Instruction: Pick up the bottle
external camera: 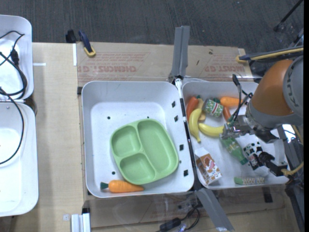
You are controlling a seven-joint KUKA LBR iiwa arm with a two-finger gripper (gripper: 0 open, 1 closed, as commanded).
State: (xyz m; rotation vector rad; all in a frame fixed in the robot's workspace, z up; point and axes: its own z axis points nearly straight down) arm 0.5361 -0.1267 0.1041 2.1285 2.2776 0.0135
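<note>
- The arm comes in from the right, its orange band (271, 92) above the right bin (190, 88), with the grey wrist just below it.
- The tool (233, 129) is low inside the right bin, near the middle, directly over the top end of the bottle.
- Whether the tool is apart or together I cannot tell; the wrist and clutter hide that detail.
- The bottle (233, 146) is green and lies tilted on the floor of the right bin, its upper end under the tool and its lower end pointing toward the near right corner.
- Nothing shows it lifted: it looks to be resting on the bin floor.
- Just left of the tool lie two bananas (197, 123), one curving down along the bin's left wall, the other running toward the tool.
- Behind them are a carrot (191, 105), a green can (212, 107) and a second orange piece (229, 101) near the far wall.
- A small carton (208, 168) lies near the front left corner of the right bin.
- A thin green item (249, 180) lies by the front wall.
- The left bin (89, 144) holds a green divided plate (144, 151) and a toy carrot (123, 186) at its near edge.
- Both bins sit on the counter (55, 129).
</note>
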